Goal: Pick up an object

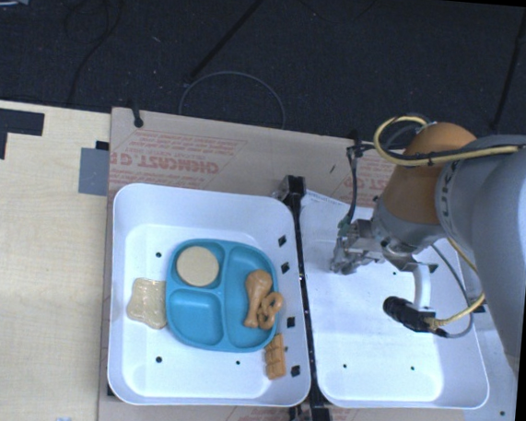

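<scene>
In the left bin (142, 216) lies a blue divided tray (198, 324). It holds a round tan disc (197, 265), a tan drumstick (257, 292) and a small pretzel (273, 308). A pale bread slice (148, 302) lies against the tray's left edge. A small brown piece (275, 356) lies off the tray's lower right corner. My gripper (349, 260) hangs low over the upper left part of the right bin (385, 383), apart from all of these objects.
A black divider (296, 273) runs between the two bins. The grey arm with its orange band (428, 175) reaches over the right bin's upper right. A black cable piece (410, 314) hangs beside the wrist. Cardboard lies under both bins.
</scene>
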`<action>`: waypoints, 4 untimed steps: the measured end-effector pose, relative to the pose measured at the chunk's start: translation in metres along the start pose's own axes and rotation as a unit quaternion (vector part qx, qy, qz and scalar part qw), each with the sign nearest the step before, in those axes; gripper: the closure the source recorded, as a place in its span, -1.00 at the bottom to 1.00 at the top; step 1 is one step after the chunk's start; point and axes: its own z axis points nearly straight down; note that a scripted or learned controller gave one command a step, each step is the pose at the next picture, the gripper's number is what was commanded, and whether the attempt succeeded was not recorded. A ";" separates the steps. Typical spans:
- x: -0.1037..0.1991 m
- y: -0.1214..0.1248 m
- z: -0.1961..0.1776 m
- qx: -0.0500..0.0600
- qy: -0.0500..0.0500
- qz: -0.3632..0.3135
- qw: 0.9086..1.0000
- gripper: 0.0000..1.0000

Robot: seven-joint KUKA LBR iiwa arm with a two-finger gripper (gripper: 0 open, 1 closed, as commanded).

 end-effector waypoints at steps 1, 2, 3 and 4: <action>0.002 -0.003 -0.042 -0.002 0.000 0.000 1.000 1.00; 0.003 -0.009 -0.087 -0.003 0.000 -0.001 1.000 1.00; 0.001 -0.009 -0.113 -0.003 0.000 -0.001 1.000 1.00; 0.050 -0.013 -0.119 -0.001 0.001 -0.003 1.000 1.00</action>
